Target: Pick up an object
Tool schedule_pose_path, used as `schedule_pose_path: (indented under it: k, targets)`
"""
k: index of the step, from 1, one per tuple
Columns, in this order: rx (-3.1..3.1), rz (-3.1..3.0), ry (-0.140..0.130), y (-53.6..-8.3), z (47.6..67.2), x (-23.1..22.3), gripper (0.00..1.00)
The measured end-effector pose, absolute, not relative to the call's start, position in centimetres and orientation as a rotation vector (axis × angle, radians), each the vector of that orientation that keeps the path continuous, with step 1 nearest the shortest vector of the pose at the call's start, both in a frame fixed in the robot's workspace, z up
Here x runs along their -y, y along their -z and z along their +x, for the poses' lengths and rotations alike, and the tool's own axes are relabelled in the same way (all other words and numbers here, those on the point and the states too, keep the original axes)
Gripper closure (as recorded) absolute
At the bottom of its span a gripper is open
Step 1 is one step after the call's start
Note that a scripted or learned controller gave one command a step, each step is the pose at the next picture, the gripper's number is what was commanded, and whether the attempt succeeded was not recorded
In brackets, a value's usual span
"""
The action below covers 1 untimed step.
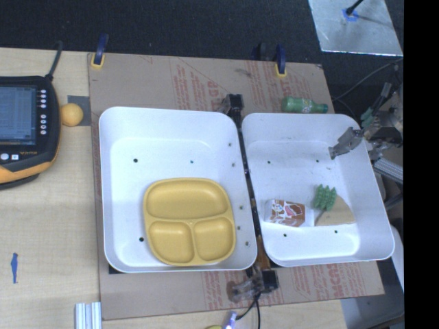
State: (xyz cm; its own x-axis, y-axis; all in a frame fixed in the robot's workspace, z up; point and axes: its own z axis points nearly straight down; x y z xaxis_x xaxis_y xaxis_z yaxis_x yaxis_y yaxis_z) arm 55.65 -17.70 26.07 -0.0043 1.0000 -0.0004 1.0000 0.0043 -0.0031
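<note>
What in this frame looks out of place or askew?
A small green plastic bottle lies on its side on the brown cardboard sheet, outside both bins, just beyond the right white bin. A small orange ball also sits outside, left of the left white bin.

I see the brown cardboard sheet (171,81) under both bins, held at its far edge by two blue clamps (100,49). On the wooden bench (41,225) to the left, my teach pendant (24,129) rests with its screen lit, and an orange ball (71,114) lies just beside it. A green bottle (304,105) lies on its side on the cardboard, beyond the right-hand bin. A small blue mark (14,266) shows on the bench at near left.
</note>
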Motion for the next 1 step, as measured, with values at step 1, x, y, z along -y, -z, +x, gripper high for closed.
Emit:
schedule_pose_path:
  k: [1]
  targets:
    - [2.226, -2.214, -0.005, -10.46, 51.86, 18.86, 0.00]
